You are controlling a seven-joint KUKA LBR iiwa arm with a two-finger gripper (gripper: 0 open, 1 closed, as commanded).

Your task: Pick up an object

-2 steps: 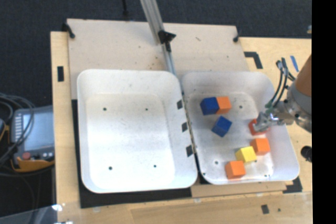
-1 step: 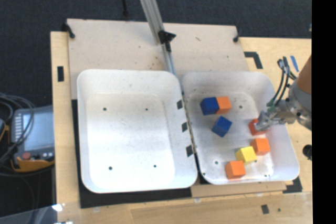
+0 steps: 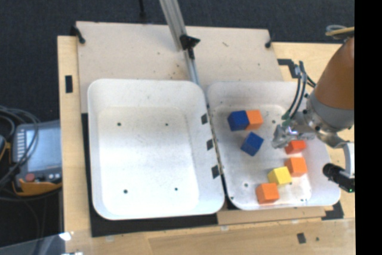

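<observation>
One red block [image 3: 296,146] sits right under the gripper [image 3: 285,135], touching it; can't tell if it's gripped or fingers' state.

Matt white plastic bins [image 3: 149,92] sit on a rough, speckled wooden bench [image 3: 137,48].

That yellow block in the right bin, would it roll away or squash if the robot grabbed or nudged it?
The yellow block looks like a cube with flat faces, so a nudge would probably slide it, not roll it. Its sharp edges suggest something stiff that wouldn't squash. It touches an orange block, with another orange block close by, so pushing it would likely shift those too.
</observation>
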